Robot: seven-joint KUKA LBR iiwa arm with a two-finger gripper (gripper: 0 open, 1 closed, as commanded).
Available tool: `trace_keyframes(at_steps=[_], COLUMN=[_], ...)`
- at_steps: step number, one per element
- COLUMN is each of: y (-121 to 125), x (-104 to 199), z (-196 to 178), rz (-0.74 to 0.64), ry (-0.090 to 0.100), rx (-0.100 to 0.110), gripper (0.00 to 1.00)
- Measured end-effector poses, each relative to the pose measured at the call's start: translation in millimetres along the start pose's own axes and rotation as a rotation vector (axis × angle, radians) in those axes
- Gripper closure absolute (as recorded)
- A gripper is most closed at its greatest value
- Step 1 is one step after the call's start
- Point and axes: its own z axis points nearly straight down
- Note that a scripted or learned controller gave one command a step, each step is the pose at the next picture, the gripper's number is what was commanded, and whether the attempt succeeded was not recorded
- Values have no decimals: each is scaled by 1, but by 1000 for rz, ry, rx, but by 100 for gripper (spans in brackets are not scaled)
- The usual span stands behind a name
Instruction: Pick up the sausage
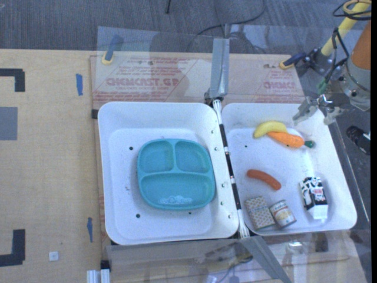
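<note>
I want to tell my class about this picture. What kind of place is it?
Probably a robot lab. A robot arm reaches over two white bins on a workbench. One holds a plate, the other toy food like a sausage and banana.

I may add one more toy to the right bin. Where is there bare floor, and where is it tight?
Bare patches: between the sausage and the milk carton, and left of the sausage along the bin wall. Tight spots: banana touching carrot at the top, and box beside can at the bottom.
</note>
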Motion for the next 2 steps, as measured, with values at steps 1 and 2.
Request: trace_keyframes(at_steps=[1,2], y=[-5,-52], x=[25,62], z=[18,130], rz=[-308,-307], ry=[0,0], rx=[0,-1], gripper=[0,0])
